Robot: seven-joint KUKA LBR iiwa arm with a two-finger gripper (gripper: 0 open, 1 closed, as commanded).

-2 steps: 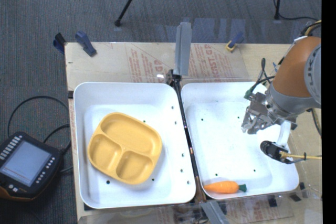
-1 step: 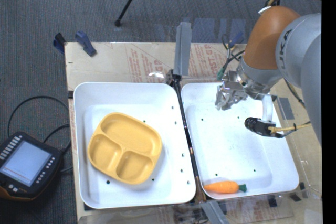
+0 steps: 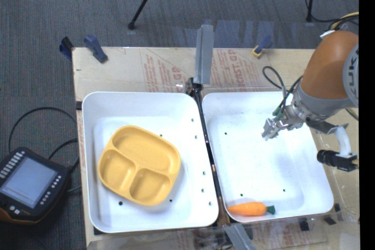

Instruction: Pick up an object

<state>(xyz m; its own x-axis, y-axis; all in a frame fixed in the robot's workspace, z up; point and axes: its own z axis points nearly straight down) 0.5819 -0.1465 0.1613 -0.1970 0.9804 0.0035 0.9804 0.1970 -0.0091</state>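
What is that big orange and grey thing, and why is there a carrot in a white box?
That is a robot arm. It reaches in from the right, and a camera up above looks down on it. At its tip is a gripper, a small claw for grabbing things. It hangs over the right bin, and nothing is in it. A toy carrot lies at the near edge of that bin, apart from the gripper. The left bin holds a yellow tray with three sections. The robot's job is to pick something up, maybe the carrot.
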